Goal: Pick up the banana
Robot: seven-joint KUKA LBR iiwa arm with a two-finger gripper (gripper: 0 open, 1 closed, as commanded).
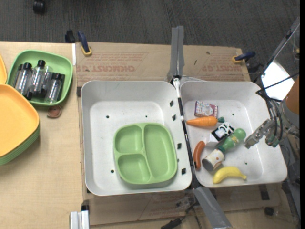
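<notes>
The yellow banana (229, 174) lies at the front of the right bin (267, 173), near its front wall, curved side down. My gripper (263, 138) hovers over the right side of that bin, up and to the right of the banana and well apart from it. Its two fingers stand open with nothing between them. One fingertip (250, 141) points toward a green bottle (232, 140).
The right bin also holds an orange carrot (202, 122), a pink box (206, 109), a black-and-white item (222, 130), a tan can (213, 159) just left of the banana, and a red pepper (198, 152). A green divided plate (145, 152) lies in the left bin (95, 128).
</notes>
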